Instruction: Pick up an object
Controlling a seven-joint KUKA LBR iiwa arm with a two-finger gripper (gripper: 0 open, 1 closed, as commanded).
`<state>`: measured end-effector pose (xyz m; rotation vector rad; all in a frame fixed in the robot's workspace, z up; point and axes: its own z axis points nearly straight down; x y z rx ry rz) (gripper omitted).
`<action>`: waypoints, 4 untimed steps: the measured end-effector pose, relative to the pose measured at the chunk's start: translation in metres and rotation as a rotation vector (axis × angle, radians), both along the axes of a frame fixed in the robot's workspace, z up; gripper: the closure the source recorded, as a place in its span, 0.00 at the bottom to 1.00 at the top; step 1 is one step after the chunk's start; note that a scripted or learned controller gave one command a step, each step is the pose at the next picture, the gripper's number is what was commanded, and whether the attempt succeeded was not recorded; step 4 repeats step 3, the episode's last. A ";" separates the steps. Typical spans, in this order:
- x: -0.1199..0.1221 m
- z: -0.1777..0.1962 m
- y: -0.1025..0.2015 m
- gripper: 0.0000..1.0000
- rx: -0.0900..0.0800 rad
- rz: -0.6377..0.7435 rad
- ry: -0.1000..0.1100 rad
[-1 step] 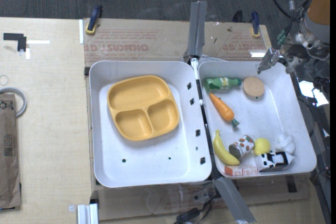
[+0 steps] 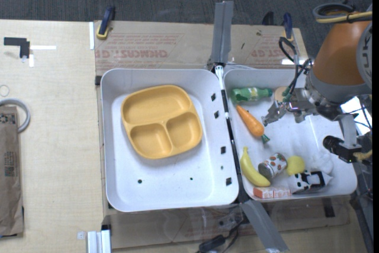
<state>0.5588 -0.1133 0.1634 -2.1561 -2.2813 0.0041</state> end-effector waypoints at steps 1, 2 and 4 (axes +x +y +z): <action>-0.008 -0.073 0.017 0.00 0.000 0.051 -0.001; -0.008 -0.064 0.016 1.00 0.000 0.048 0.000; -0.023 0.046 0.040 1.00 -0.001 0.119 -0.003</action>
